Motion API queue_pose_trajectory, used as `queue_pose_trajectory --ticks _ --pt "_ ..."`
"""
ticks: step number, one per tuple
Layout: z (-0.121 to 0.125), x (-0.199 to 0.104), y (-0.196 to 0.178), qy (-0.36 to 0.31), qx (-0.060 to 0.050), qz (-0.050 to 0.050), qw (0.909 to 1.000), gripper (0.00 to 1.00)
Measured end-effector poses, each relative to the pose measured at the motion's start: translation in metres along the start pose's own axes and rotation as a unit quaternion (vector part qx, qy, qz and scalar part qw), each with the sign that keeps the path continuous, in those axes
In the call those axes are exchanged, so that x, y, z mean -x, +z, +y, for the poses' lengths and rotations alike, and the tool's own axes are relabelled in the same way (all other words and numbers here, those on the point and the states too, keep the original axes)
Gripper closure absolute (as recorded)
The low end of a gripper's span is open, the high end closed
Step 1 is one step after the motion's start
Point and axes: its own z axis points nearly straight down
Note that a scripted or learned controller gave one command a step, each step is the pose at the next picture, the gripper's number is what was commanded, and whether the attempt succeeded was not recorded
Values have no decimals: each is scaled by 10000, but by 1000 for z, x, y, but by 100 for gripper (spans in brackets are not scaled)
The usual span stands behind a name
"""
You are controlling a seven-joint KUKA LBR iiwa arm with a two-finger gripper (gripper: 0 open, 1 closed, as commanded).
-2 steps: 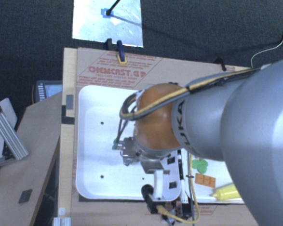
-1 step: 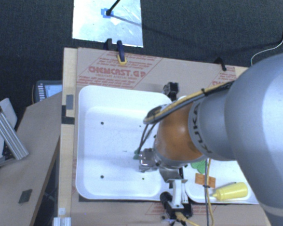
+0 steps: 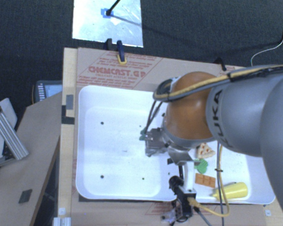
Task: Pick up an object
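Observation:
My gripper (image 3: pixel 170 155) hangs under the orange wrist band, over the divide between the two white bins. Just to its right, in the right bin (image 3: pixel 267 195), lie a tan triangular pizza-like piece (image 3: pixel 206 151), a small green piece (image 3: pixel 202 165), an orange ridged rectangle (image 3: pixel 205 180) and a yellow elongated object (image 3: pixel 233 190). The arm's bulk covers much of the right bin. Nothing can be seen held under the gripper.
The left bin (image 3: pixel 111 146) shows a bare white floor with a few dark dots. Both bins rest on a cardboard sheet (image 3: pixel 116 70). Cables and a black connector (image 3: pixel 182 205) hang at the front edge. A reflective panel (image 3: pixel 108 16) lies behind.

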Motion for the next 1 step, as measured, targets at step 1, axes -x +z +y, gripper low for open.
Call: queue_pose_trajectory --ticks 1 --pt "72 38 11 32 -20 -21 10000 100"
